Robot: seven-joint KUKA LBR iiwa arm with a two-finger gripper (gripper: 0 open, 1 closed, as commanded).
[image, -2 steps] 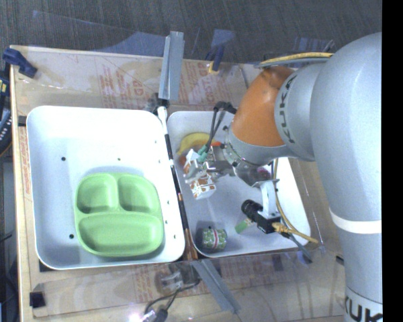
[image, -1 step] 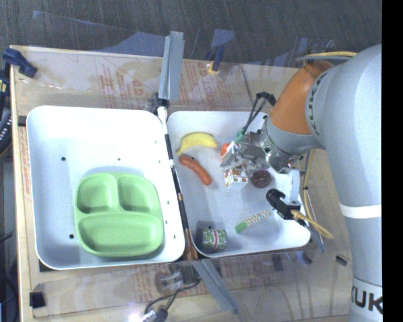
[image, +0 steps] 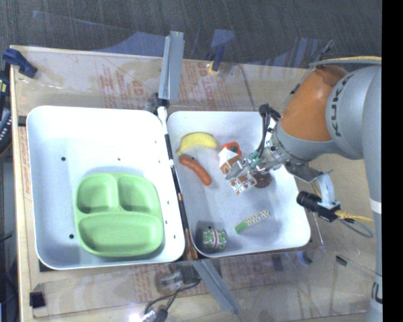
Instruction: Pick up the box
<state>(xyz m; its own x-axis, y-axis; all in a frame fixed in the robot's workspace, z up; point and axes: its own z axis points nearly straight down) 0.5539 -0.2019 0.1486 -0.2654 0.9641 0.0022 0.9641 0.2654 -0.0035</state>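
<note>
In the right bin (image: 292,237), a banana (image: 198,140), a sausage (image: 195,169) and a small box (image: 231,161) crowd the far left part. A can (image: 213,238) and a green stick (image: 252,221) sit near the front wall, with bare floor between the two groups.

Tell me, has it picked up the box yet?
Not clearly. The gripper is down in the right bin, right against the small box, which looks tilted beside the sausage. Reaching looks done; the grasp is underway. Whether it's gripped is unclear; lifting it clear remains.
</note>
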